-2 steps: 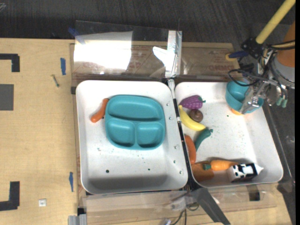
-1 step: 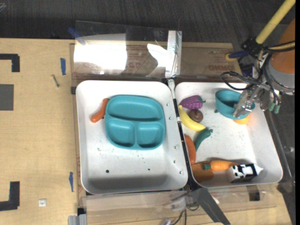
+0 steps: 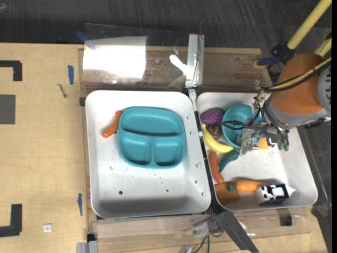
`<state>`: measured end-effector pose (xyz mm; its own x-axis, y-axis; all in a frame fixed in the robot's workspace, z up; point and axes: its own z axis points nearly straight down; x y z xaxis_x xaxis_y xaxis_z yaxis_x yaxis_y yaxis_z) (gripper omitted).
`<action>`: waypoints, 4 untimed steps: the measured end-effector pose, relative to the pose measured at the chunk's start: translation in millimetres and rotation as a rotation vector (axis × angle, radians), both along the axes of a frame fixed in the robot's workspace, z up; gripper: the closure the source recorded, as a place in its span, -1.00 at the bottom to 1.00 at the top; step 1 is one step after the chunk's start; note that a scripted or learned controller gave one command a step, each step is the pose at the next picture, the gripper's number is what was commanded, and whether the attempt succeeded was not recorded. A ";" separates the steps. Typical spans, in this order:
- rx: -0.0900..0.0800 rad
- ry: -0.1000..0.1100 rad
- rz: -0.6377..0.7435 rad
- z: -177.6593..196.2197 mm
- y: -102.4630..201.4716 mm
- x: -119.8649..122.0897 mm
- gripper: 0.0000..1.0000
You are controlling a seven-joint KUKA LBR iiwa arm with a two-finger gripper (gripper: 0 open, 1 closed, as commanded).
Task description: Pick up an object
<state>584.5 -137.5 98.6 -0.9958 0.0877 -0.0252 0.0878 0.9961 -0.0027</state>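
My gripper (image 3: 256, 140) hangs over the right bin (image 3: 295, 162), just right of a teal bowl (image 3: 234, 124) and above the bin's bare floor. Left of it lie a yellow banana (image 3: 214, 142), purple grapes (image 3: 212, 116) and a teal piece (image 3: 225, 161). Along the front of that bin rest an orange carrot (image 3: 246, 186), a brownish piece (image 3: 225, 195) and a black-and-white block (image 3: 274, 192). I see nothing between the fingers.
The left bin (image 3: 105, 183) holds a teal divided plate (image 3: 152, 136) and an orange sausage-shaped toy (image 3: 111, 124) at its left. A clear plastic panel (image 3: 147, 62) stands behind the bins. Bare white floor shows in the right bin's middle.
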 end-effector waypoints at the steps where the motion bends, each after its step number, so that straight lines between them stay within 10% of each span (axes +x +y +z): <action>1: 0.002 0.007 -0.002 150.0 -2.6 43.1 1.00; 2: 0.009 0.024 -0.076 128.0 70.1 37.8 1.00; 3: 0.008 0.037 -0.116 144.2 20.9 66.2 1.00; 4: 0.011 0.061 -0.058 8.5 10.8 42.3 1.00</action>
